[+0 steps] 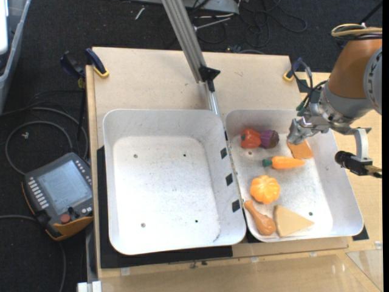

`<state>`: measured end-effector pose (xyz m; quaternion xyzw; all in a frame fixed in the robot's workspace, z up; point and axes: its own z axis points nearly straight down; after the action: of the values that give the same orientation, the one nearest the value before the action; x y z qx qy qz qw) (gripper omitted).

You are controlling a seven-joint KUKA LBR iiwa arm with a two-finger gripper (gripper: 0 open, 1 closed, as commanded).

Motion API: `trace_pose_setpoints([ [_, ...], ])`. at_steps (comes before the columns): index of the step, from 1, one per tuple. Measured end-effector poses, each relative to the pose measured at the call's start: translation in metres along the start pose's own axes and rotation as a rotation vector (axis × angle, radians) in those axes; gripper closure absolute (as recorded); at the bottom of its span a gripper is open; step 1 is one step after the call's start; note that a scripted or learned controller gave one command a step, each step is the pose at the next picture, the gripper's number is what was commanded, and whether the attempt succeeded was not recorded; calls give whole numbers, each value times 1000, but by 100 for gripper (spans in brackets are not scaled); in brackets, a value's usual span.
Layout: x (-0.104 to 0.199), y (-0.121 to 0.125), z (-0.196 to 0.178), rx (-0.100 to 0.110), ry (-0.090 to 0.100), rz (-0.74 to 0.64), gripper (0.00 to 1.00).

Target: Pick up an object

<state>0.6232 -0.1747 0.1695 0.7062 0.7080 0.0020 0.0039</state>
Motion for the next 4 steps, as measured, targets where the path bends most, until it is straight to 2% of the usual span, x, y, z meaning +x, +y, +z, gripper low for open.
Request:
trace_pose_setpoints([
  [1,2,-1,-44,2,1,0,100],
  [2,-3,6,-106,0,0,-1,100],
  [3,52,-8,-90,11,4,-5,100],
  [4,102,-21,-74,11,5,-5,100],
])
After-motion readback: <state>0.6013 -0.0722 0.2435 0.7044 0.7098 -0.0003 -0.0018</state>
